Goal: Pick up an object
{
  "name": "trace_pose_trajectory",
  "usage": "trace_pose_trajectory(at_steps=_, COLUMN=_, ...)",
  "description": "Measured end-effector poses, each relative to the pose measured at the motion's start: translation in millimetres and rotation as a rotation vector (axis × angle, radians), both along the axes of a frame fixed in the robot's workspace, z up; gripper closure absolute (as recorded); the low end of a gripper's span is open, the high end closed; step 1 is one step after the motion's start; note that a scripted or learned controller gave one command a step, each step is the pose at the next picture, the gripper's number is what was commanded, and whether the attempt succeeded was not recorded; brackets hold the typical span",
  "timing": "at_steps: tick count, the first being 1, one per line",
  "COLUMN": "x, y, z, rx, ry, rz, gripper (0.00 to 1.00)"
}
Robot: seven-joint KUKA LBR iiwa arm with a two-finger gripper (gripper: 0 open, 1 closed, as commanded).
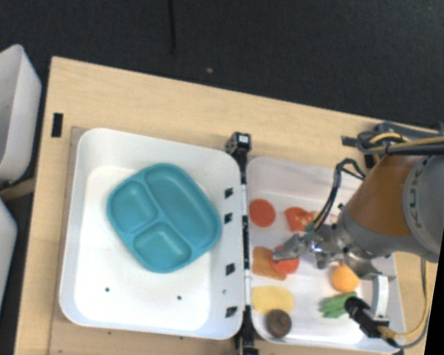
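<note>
The right bin point(290, 175) holds several small food-like pieces. My gripper point(291, 251) hangs low over the middle of this bin, right above a small red piece point(286, 266) that lies against an orange-brown slab point(263, 262). Whether it touches the red piece is unclear. A red disc point(261, 213) and another red piece point(297, 219) lie toward the back. An orange ball point(345, 279) and a green piece point(335, 305) sit to the right, partly under the arm. A yellow piece point(272, 297) and a brown round thing point(278, 323) lie at the front.
The left bin point(79, 275) holds a blue compartment tray point(165, 216), set at a slant. A divider with black clips point(235, 242) separates the bins. The grey and orange arm point(387, 200) covers the right bin's far right side. Cables point(399, 328) trail near its front right corner.
</note>
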State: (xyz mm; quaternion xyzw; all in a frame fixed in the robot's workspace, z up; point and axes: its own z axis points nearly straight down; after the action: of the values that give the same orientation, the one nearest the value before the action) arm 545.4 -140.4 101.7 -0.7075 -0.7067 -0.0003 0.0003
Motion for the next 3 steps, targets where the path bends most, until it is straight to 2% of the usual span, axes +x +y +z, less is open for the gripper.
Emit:
trace_pose_trajectory(at_steps=1, x=3, y=-2, z=12, rx=-0.002, ry=-0.007, rz=-0.005, gripper=1.0)
trace_pose_trajectory(at_steps=3, x=-5, y=-13, z=128, rx=-0.003, ry=-0.005, rz=0.004, gripper=1.0)
